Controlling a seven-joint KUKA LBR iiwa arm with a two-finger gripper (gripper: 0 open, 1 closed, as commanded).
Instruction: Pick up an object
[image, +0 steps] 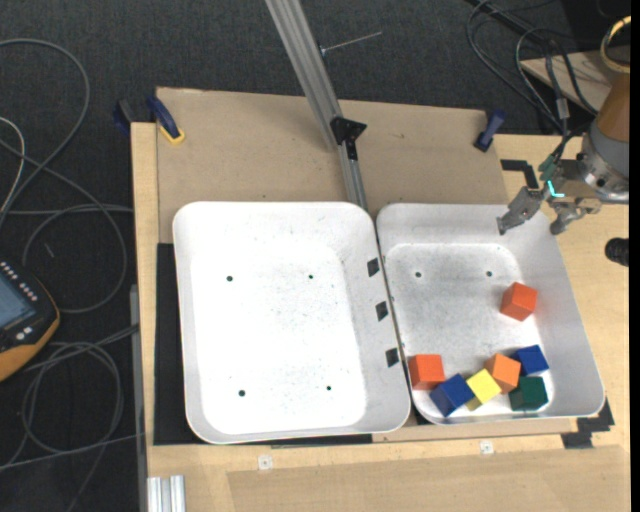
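My gripper (540, 217) hangs over the far right rim of the right bin (455, 260), fingers spread open with nothing between them. Below it in that bin lies a lone orange cube (518, 300). Along the bin's near edge sits a cluster: an orange cube (427, 370), a blue cube (452, 393), a yellow cube (483, 385), another orange cube (506, 370), a blue cube (532, 358) and a dark green cube (529, 393).
The left bin (270, 320) lies beside the right one. A slanted metal pole (320, 90) rises from the bench behind the bins. Blue clamps (165, 118) hold the board's far corners. Cables and a handheld device (20, 310) lie on the floor at left.
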